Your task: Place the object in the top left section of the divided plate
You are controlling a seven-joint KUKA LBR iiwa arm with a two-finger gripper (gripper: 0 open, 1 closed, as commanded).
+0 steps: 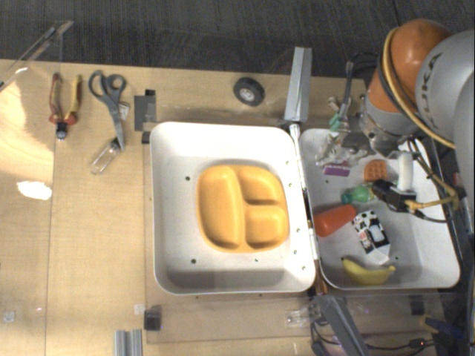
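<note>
Divided plate, a yellow-orange plastic dish with rounded corners, lies in the middle of the left shallow white bin. It has one long section running down its left side and two smaller sections stacked on its right; all three show bare yellow surface. The object for the task is not singled out, and the candidates lie in the right shallow white bin: a red-orange carrot-shaped toy against the bin's left wall, a small green rounded toy just above it, a yellow banana near the bottom edge, a black-and-white printed piece between carrot and banana, an orange block and a small purple piece farther up.

The grey arm with an orange band reaches in over the top of the right bin. Its gripper hangs above the bin's upper left corner, a tangle of pale metal and teal parts; I cannot tell how the jaws stand or whether anything is between them. Cables and the arm's body cover the bin's upper right, and the arm is cut off by the frame.

On the wooden desk at upper left lie grey-handled scissors, red-handled pliers and a black roll of tape.
</note>
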